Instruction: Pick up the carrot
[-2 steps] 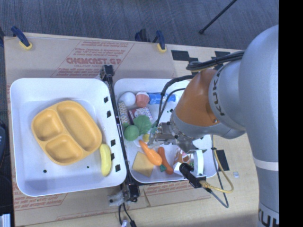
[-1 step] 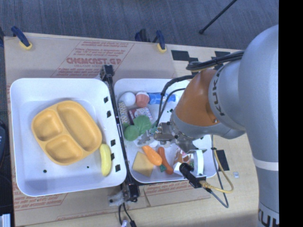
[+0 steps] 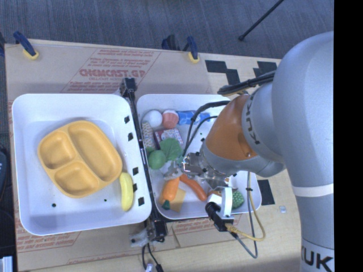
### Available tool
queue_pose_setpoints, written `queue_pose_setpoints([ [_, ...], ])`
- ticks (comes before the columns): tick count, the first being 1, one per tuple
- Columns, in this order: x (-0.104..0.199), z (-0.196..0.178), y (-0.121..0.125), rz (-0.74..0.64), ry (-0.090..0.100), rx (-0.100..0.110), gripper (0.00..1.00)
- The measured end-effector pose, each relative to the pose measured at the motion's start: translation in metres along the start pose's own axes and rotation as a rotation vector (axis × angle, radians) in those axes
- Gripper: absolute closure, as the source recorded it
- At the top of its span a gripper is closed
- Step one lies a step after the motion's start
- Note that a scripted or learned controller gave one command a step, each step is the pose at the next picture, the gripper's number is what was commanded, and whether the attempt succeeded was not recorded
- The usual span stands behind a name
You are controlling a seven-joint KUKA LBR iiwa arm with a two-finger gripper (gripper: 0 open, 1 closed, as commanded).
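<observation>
The arm (image 3: 306, 123) stands nearest the camera, its grey bulk and orange band covering the right half of the right bin (image 3: 170, 99). The gripper (image 3: 199, 172) hangs low over the near part of that bin; whether it is wide or narrow cannot be told, and nothing is seen held.

The carrot (image 3: 168, 190), judged to be the orange tapered piece, lies in the near part of the right bin, against a yellow block (image 3: 179, 198). A redder long piece (image 3: 195, 187) lies between it and the gripper.

Step in hand, by judgement: approach, grasp not yet made. The next move calls for a shift left over the carrot and a descent clear of both neighbours.
</observation>
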State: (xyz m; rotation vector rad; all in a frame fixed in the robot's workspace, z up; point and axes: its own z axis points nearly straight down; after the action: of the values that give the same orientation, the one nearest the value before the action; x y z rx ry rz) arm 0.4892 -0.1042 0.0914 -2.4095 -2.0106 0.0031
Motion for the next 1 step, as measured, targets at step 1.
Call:
queue_pose_setpoints([
  [1, 0.0003, -0.0096, -0.0002, -0.004, 0.001, 0.003, 1.0],
])
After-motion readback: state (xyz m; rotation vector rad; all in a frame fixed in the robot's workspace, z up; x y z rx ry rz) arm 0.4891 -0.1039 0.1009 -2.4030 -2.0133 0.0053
